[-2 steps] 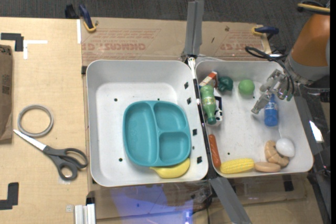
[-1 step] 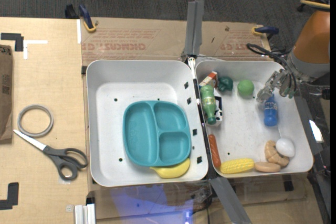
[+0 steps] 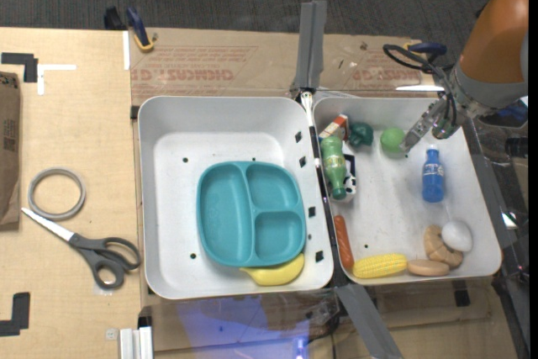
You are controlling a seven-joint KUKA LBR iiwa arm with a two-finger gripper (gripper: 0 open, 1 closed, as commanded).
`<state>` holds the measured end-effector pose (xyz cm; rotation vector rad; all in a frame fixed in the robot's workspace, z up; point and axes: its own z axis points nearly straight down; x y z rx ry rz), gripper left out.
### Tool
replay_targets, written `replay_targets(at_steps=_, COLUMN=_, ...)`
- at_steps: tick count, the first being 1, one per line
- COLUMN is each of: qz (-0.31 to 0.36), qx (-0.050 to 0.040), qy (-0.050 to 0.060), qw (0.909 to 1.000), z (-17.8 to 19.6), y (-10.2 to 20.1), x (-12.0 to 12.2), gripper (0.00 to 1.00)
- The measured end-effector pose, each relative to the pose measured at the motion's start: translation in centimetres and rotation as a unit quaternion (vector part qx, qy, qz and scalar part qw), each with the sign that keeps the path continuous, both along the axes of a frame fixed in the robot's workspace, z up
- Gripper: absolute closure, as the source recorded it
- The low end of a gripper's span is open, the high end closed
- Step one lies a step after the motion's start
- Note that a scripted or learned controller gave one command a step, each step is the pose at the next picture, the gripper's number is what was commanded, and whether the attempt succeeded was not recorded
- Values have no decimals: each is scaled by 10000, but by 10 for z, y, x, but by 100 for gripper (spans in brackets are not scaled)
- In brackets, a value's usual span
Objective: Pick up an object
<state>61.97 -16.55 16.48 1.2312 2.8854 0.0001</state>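
My gripper (image 3: 427, 133) hangs over the back of the right bin (image 3: 483, 206), open, with nothing between its fingers. Its lower fingertip sits just right of a green ball (image 3: 391, 139). Below the gripper stands a blue bottle (image 3: 432, 175). A dark green toy (image 3: 361, 134), a green bottle (image 3: 334, 166) and a red-and-white box (image 3: 334, 128) lie along the bin's left side. A red sausage (image 3: 341, 238), a corn cob (image 3: 379, 266), tan bread pieces (image 3: 435, 252) and a white egg (image 3: 456, 235) rest at the front.
The left bin (image 3: 164, 147) holds a teal divided plate (image 3: 250, 213) with a banana (image 3: 273, 271) under its front edge. Scissors (image 3: 92, 246) and a tape roll (image 3: 56, 192) lie on the bench at left. A grey divider bar (image 3: 309, 46) runs behind the bins.
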Motion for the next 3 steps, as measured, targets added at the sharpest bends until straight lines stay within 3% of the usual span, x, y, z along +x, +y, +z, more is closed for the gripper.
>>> replay_targets(at_steps=1, qz=2, qx=0, qy=2, qw=10000, z=0, y=0, x=0, gripper=0)
replay_targets(at_steps=2, qz=-479, qx=3, qy=11, qw=9989, z=-72, y=-52, x=-24, gripper=0)
replay_targets(at_steps=3, qz=-465, qx=-7, qy=-9, qw=9989, z=-62, y=-52, x=-22, gripper=100)
